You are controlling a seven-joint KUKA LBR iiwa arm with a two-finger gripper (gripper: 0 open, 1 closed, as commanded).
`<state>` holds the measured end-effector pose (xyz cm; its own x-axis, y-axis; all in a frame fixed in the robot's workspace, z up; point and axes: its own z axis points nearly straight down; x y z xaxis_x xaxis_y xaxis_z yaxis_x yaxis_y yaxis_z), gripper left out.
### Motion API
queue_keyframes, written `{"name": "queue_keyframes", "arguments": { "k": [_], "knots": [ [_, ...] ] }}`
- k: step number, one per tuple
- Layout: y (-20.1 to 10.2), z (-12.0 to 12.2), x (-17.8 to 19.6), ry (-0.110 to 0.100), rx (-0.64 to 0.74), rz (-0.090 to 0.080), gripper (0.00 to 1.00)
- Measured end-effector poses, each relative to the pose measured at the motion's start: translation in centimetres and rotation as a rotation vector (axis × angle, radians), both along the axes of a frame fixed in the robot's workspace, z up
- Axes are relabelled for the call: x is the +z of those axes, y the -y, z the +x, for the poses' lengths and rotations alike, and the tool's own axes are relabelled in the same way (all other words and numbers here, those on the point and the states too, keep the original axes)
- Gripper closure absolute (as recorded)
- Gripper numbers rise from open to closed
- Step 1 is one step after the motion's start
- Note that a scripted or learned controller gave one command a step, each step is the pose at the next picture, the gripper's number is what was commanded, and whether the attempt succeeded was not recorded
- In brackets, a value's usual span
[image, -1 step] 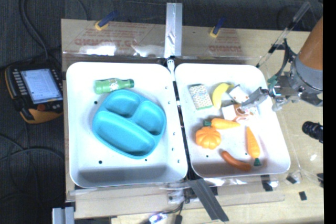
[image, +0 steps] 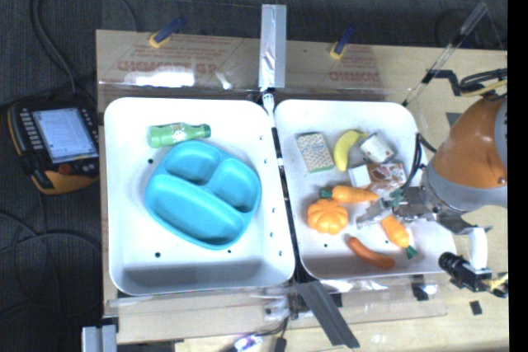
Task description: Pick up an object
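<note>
The right bin (image: 313,260) holds several toy foods. An orange pumpkin (image: 327,216) lies near its middle, with a carrot (image: 351,194) just above it. A red sausage (image: 370,252) lies near the front wall. A second carrot (image: 397,232) sits right beneath my gripper (image: 383,210), which hangs low over the bin's right part. A yellow banana (image: 347,147), a patterned block (image: 313,151), a white cup (image: 375,148) and a small printed packet (image: 384,173) lie toward the back. Nothing is visibly held.
The left bin (image: 124,260) bears a blue divided plate (image: 204,191) and a green bottle (image: 178,133) along its back wall. The arm's orange band (image: 474,148) looms over the right bin's right rim. A teach pendant (image: 54,140) lies off the bench at left.
</note>
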<state>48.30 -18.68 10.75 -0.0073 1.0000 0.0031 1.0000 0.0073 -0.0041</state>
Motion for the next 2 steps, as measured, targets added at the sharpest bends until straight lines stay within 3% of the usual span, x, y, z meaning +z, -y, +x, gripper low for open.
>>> {"name": "queue_keyframes", "arguments": {
  "k": [1,2],
  "knots": [
    [-0.2,0.0,0.8,-0.001,0.001,0.004,1.00],
    [-0.4,0.3,12.1,0.002,-0.100,-0.006,1.00]
  ]
}}
